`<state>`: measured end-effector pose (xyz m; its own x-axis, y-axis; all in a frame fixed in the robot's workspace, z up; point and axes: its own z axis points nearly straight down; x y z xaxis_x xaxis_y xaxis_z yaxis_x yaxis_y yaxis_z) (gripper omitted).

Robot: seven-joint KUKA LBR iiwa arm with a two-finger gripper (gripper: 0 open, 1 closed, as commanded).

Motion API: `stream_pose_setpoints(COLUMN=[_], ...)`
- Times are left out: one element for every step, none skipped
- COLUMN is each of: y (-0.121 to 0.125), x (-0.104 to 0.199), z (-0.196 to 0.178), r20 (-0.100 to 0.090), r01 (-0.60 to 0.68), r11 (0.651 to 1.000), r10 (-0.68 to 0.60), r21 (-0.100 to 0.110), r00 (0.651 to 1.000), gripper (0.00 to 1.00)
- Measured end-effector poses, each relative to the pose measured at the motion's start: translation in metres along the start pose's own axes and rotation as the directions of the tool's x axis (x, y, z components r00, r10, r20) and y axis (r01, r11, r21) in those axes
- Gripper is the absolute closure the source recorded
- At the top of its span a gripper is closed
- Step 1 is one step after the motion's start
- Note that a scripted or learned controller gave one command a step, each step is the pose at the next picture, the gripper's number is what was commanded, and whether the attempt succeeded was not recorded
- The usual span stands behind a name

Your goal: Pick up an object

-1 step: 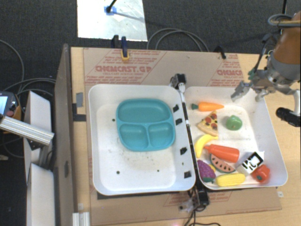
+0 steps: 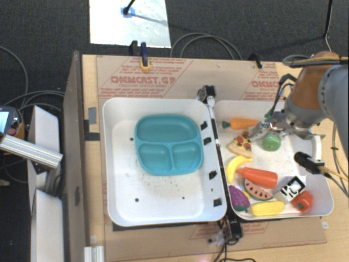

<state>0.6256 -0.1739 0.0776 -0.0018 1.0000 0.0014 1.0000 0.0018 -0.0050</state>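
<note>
Green toy [image 2: 271,142] sits just below the gripper [image 2: 268,129], not yet lifted.
Finger state cannot be told; grasping and lifting are judged outstanding.

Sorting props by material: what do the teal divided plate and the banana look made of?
The teal divided plate looks like moulded plastic with a matte to satin finish: uniform colour, rounded compartment ridges. The banana in the right bin also seems plastic, a toy: flat, even yellow with a smooth surface. Rubber or foam cannot be ruled out for it.
</note>
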Motion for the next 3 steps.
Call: stream_pose_setpoints(y=[0.004, -0.033, -0.032], x=[-0.001, 0.020, 0.019], z=[-0.018, -0.031, -0.031], r20=[0.003, 0.001, 0.002], r01=[0.002, -0.001, -0.001], r11=[1.000, 1.000, 1.000], r10=[-0.002, 0.001, 0.001], r21=[-0.011, -0.005, -0.007], r00=[1.000, 1.000, 1.000], gripper=[1.00, 1.00, 0.00])
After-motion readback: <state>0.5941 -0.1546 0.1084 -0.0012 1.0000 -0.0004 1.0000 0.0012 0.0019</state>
